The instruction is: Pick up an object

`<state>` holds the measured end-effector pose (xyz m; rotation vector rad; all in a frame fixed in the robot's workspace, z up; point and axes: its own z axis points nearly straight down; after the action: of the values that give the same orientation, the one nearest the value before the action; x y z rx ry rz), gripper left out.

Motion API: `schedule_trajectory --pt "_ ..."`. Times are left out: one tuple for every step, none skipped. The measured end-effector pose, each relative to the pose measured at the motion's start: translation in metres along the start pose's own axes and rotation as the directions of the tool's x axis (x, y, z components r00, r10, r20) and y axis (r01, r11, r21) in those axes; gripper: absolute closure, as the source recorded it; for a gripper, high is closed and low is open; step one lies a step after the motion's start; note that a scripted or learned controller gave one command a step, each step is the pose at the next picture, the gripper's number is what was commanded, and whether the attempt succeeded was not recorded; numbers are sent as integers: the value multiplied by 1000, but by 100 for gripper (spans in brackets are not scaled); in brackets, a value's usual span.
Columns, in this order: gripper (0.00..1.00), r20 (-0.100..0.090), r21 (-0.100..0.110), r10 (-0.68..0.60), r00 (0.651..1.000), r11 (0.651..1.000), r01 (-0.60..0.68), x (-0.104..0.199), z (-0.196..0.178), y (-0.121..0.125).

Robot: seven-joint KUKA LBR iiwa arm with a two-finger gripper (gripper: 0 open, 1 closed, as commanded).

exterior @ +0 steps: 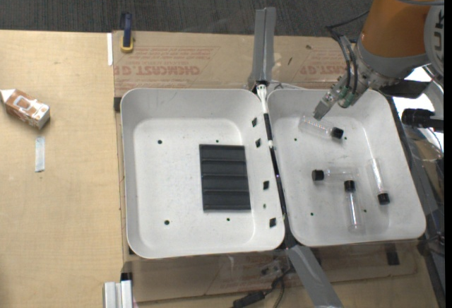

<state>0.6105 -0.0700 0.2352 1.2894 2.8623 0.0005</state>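
The right bin (402, 158) holds several clear plastic tubes with black caps. One tube (319, 128) lies near the bin's back, its cap pointing right. Two more tubes (333, 173) (352, 209) lie near the middle, and another tube (375, 174) lies toward the right wall. My gripper (321, 111) hangs over the back of the right bin, tilted down to the left, its tip just above and left of the back tube. Nothing is visibly held in it. A black ridged block (224, 177) lies flat in the middle of the left bin (141, 158).
A grey metal post (264, 45) rises between the bins at the back. Cardboard (176, 63) lies behind them. On the wooden bench at far left sit a small printed box (27, 109) and a white strip (39, 155). A blue clamp (126, 31) stands at the cardboard's back left corner.
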Motion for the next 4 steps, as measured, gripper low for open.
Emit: schedule_trajectory --pt "100 2 -1 3 1000 1000 -3 -1 -9 0" --pt "100 0 0 -214 977 977 214 -76 56 -45" --pt "100 0 0 -192 981 981 192 4 -7 21" --pt "100 -1 3 341 940 940 -341 15 -51 -48"
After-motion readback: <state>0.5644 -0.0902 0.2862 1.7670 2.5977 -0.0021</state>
